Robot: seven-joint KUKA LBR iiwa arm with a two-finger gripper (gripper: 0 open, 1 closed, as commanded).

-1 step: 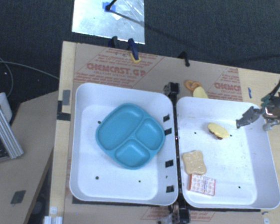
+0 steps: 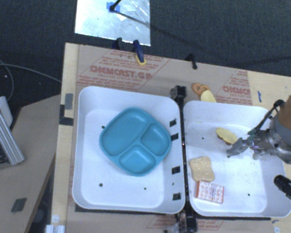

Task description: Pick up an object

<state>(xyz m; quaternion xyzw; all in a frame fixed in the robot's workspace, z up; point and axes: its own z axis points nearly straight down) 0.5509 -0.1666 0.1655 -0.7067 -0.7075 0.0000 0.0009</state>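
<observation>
Where dark carpet (image 2: 31, 17) surrounds it, the bench (image 2: 156, 70) bears two bins (image 2: 125, 202).

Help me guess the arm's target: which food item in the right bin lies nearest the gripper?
The pale yellow oval piece, just left of the gripper; the tan bread slice and red-white packet lie farther.

You've got two white bins: the left bin (image 2: 87, 148) carries a light blue divided plate (image 2: 135, 140), the right bin (image 2: 262, 189) a pale yellow piece (image 2: 226, 134), a tan biscuit-coloured piece (image 2: 201, 168) and a small packet (image 2: 210, 192) patterned red on white. Brown cardboard (image 2: 155, 73) with red lettering lies beneath, dark grey carpet (image 2: 31, 17) beyond.
</observation>
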